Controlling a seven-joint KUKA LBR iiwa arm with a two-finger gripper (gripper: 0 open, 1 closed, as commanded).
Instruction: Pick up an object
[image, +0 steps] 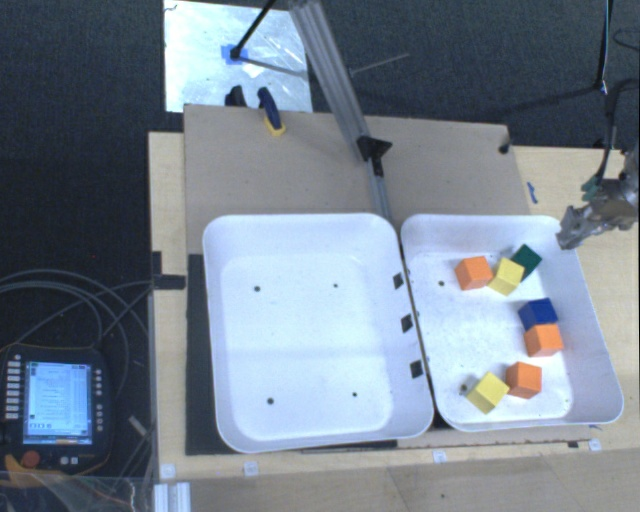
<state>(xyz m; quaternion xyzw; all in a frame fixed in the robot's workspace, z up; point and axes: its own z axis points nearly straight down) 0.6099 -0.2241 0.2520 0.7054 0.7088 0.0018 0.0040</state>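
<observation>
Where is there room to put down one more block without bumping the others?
The left bin has a bare floor from wall to wall. In the right bin, the strip beside the shared wall, left of the orange block, is free. It is crowded along the right side, around the blue block and the lower yellow block.

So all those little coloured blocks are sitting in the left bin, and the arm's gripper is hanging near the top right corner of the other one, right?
Not quite. The camera view shows the coloured blocks in the right bin, not the left bin. The rest holds: the gripper hangs by the right bin's top right corner.
</observation>
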